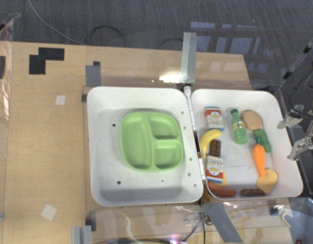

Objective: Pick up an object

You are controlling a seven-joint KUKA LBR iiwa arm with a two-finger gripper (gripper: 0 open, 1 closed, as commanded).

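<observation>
We see two shallow white bins side by side on a wooden bench (39,151). The left bin (103,187) sits in the middle of the frame and holds a green divided plate (150,140), lying flat with three compartments, the long one toward the left.

The right bin (286,179) fills the right part of the frame and carries all the small toy foods. Near its upper left stands a small red and white can (214,118). Just right of it lies a green bottle (239,127), cap toward the top of the frame. Further right, a tan bun (252,119) sits close against a dark green vegetable (262,141). Below that, an orange carrot (259,159) runs downward to a yellow pear-like piece (268,179) in the lower right corner.

Along the bin's left side a banana (209,140) curves beside a brown chocolate bar (215,147), which touches a second red and white can (215,169) below it. At the bottom edge lie a reddish sausage (222,190) and, to its right, a dark brown piece (252,192).

At the far right edge of the frame, some grey metal parts (304,146) hang just outside the right bin, apart from every object. We cannot tell from this view whether these belong to the gripper, nor how its jaws stand.
</observation>
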